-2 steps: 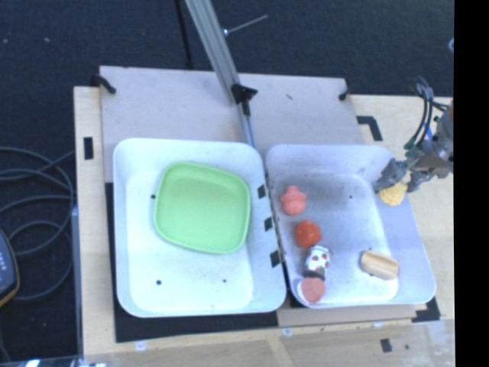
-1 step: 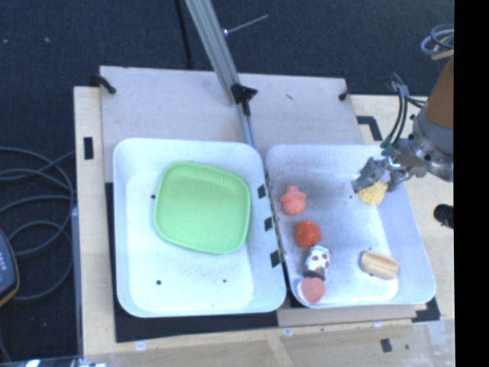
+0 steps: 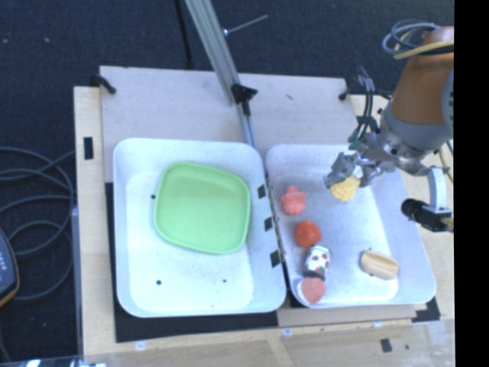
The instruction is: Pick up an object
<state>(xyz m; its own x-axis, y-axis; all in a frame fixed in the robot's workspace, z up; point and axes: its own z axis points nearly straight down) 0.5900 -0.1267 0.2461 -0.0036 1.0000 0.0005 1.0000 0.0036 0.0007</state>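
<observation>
My gripper (image 3: 348, 176) hangs over the upper middle of the right bin (image 3: 390, 224), on the grey arm that comes in from the right. A small yellow object (image 3: 345, 190) lies right at its tip, partly covered by it, and I cannot tell whether it is gripped or only touched. Further left in the same bin are a pink lump (image 3: 293, 200) and a red ball (image 3: 307, 233). Below them sit a white toy with dark and red marks (image 3: 317, 261) and a pinkish-red piece (image 3: 312, 289) at the front rim. A tan bread-like roll (image 3: 379, 264) lies at the front right.
The left bin (image 3: 126, 205) holds a square green plate (image 3: 202, 206). A slanted metal pole (image 3: 214, 40) ends at a clamp at the back between the bins. A black fitting (image 3: 424, 212) sticks out over the right bin's right rim. Cables lie on the floor at far left.
</observation>
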